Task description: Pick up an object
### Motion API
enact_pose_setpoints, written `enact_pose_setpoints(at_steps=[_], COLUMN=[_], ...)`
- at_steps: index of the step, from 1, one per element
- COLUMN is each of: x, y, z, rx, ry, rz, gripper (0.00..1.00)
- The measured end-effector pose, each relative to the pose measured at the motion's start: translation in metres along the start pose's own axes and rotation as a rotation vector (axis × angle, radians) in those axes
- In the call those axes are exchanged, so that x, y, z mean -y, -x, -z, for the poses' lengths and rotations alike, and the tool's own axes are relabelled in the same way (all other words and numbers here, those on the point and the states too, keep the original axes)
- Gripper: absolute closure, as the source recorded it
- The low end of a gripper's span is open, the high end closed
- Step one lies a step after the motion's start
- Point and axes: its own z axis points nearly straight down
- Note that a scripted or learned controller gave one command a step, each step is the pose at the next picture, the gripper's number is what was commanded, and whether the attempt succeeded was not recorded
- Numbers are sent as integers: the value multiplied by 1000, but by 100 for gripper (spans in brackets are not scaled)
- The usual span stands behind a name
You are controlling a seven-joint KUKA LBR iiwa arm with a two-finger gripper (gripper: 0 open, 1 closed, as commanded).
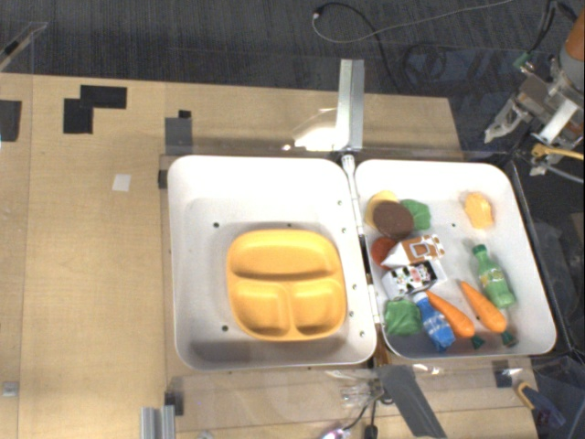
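The right bin holds several toy items: a brown round piece, a green piece, a yellow-orange lemon-like piece, a white printed carton, a green bottle, two orange carrots, a blue bottle and a green leafy piece. My gripper hangs beyond the right bin's far right corner, outside the bin and away from all the items. Its fingers look spread, with nothing between them.
The left bin holds a yellow divided plate. A metal post rises behind the wall where the two bins meet. A black cable lies on the dark floor behind the bench.
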Motion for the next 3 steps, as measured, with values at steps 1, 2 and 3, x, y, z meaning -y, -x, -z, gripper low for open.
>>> enact_pose_setpoints(at_steps=[1, 2, 3], x=[3, 3, 3], y=[6, 3, 1], z=[-9, 3, 15], rx=[2, 1, 0], ry=[-3, 1, 5], rz=[74, 83, 93], gripper=[0, 100, 100])
